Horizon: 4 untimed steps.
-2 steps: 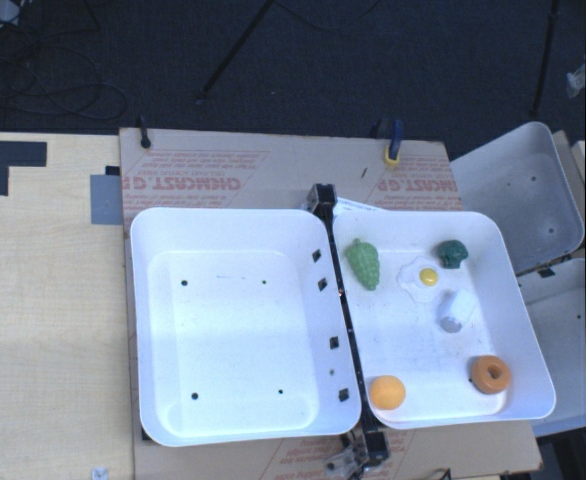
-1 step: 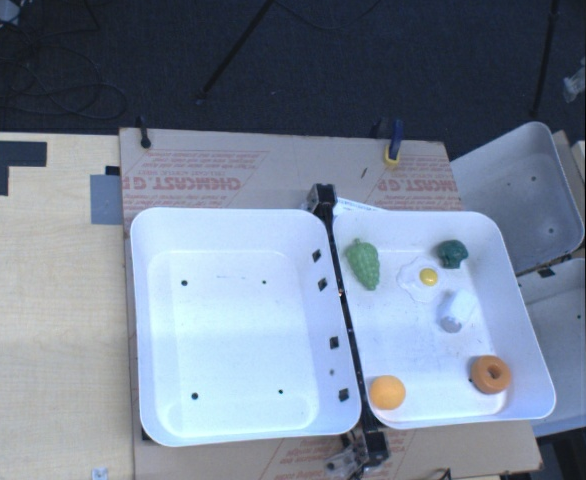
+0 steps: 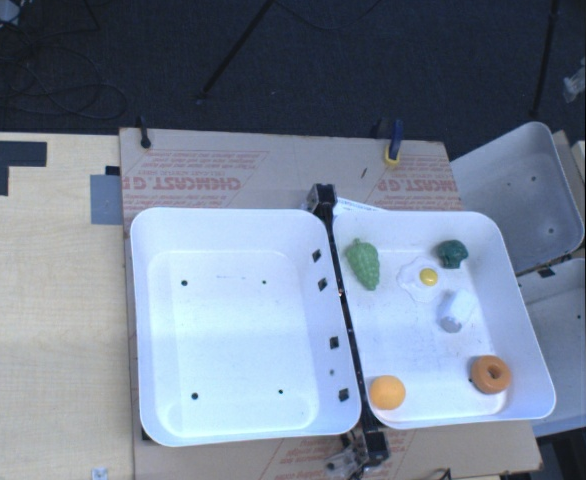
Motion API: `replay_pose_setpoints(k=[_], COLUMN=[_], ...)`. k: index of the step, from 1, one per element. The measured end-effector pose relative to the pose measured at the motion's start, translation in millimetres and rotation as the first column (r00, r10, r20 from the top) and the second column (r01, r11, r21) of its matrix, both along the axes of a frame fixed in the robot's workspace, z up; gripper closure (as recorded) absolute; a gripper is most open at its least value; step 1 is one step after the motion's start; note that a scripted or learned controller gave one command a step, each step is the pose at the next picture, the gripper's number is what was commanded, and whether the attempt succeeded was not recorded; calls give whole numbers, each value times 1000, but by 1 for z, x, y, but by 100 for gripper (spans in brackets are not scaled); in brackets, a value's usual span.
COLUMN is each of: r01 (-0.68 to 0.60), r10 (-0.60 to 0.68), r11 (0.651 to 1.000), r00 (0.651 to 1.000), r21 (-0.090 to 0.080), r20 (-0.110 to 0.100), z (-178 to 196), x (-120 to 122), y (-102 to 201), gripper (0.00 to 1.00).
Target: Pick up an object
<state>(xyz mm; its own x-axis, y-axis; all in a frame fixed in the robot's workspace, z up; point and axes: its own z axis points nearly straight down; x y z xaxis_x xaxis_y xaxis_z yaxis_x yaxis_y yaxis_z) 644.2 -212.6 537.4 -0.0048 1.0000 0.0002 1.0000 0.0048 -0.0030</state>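
Camera view looks down on the worktop point(image 3: 273, 173), where every candidate for the pick lies in the right bin point(image 3: 521, 298), the bin on the side the arm reaches in from. Whether the end effector is released or clenched I cannot tell, and nothing can be said to be held. Judged from that right-hand approach, the brown ring point(image 3: 491, 374) near the bin's lower right corner and the dark green broccoli piece point(image 3: 452, 254) at the upper right would lie nearest the end effector. The white lump point(image 3: 451, 313) and the small yellow piece point(image 3: 428, 278) sit just beyond them. The orange ball point(image 3: 387, 392) and the light green piece point(image 3: 363, 265) lie farthest, close to the divider beside the left bin point(image 3: 233, 338). The light green piece is elongated, its long axis running roughly along that divider, so a grasp would likely close across it.
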Motion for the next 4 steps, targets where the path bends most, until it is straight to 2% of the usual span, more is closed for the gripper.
replay_pose_setpoints(k=[4], r01=[0], r10=[0], r11=[1000], r00=[1000], r21=[0], r20=[0], z=[0], x=[0], y=[0], gripper=[0])
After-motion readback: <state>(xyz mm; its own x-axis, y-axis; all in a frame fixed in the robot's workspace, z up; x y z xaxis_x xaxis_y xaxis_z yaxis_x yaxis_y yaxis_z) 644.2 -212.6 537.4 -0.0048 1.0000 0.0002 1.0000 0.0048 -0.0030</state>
